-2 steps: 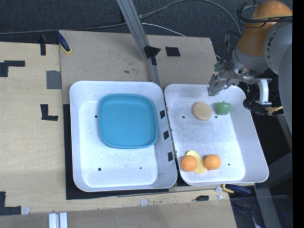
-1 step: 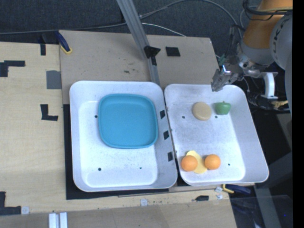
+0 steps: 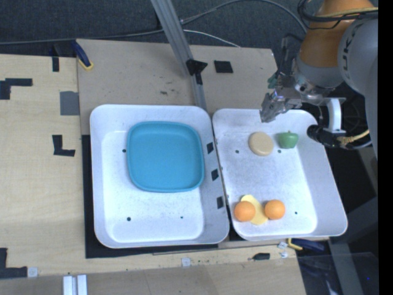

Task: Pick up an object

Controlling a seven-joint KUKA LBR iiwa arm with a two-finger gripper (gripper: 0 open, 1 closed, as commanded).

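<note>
The right bin (image 3: pixel 307 183) holds a tan round object (image 3: pixel 261 144), a small green object (image 3: pixel 287 139), two orange balls (image 3: pixel 245 211) (image 3: pixel 274 209) and a yellow piece (image 3: pixel 253 209) between them. My gripper (image 3: pixel 271 110) hangs over the bin's far edge, just above and behind the tan object. Nothing shows between its fingers. The grey arm with its orange band (image 3: pixel 334 17) comes in from the upper right.
The left bin (image 3: pixel 110 195) carries a blue square plate (image 3: pixel 165 155). A grey metal post (image 3: pixel 178 39) slants down between the two bins. Cables run along the back of the bench.
</note>
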